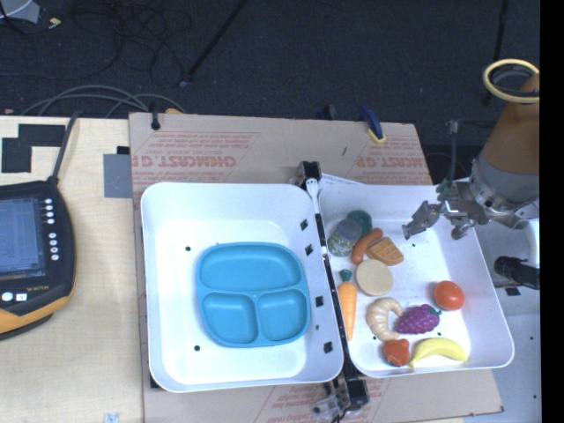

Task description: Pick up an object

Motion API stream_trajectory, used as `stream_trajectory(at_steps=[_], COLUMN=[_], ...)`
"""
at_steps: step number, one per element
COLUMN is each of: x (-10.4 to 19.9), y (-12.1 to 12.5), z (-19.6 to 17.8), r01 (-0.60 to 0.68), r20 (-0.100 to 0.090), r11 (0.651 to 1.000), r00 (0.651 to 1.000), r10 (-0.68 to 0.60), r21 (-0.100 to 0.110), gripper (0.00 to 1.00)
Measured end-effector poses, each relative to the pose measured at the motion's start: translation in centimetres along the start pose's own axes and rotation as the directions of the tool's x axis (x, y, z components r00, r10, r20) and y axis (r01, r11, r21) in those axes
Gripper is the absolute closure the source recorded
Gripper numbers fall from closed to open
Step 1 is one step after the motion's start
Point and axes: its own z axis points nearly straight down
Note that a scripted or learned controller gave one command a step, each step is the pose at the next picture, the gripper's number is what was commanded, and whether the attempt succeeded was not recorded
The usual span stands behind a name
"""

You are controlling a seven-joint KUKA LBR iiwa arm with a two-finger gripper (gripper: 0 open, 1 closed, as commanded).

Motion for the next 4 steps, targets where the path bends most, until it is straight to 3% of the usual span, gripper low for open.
stream_trajectory(at_steps=[1,2,3,4], x=[-0.1,1.6,-2.9,3.7], y=[0.0,-4.9,-8.6,-10.1], z=[-1.0,3.1,11.1,-2.7], r01=[0.001,-0.001,-0.001,0.006], r20=[-0.001,-0.002,-0.011,0.000], r11=[1.000,1.000,1.000,1.000], r00=[1.000,1.000,1.000,1.000], r10=[-0.001,0.001,0.001,-0.006], r21=[0.001,0.007,0.003,-0.012], gripper=[1.00,1.00,1.00,1.00])
